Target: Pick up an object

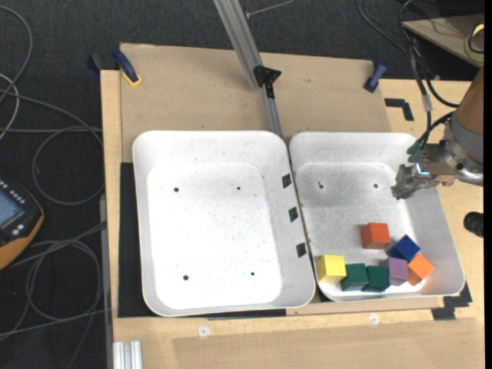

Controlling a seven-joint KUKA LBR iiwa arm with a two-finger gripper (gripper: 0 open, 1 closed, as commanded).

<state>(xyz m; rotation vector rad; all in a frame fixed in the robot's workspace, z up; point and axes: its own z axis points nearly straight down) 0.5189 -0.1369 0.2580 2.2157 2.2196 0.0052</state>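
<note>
1. The pincer [405, 184] hangs over the right edge of the right bin [338, 156], about midway along that edge. Nothing shows between its tips, and whether it stands wide or narrow cannot be told from this angle.
2. The arm [470, 133] comes in from the right side of the worktop [192, 83], grey, with cables trailing off behind it.
3. All the blocks lie in the near right corner of the right bin, well apart from the pincer.
4. The red block [375, 234] sits nearest the pincer, a little apart from the others, toward the middle of the bin.
5. Just beyond it toward the near right corner lies the blue block [405, 247], with the orange block [420, 267] beside it against the right wall.
6. The purple block [397, 268] touches both the blue and the orange.
7. Along the near wall stand two green blocks [365, 276] side by side, and the yellow block [332, 267] at their left.
8. The left bin [154, 152] lies alongside, touching the right bin down the middle of the worktop.
9. A metal bar [242, 33] slants across the far edge of the worktop.
</note>
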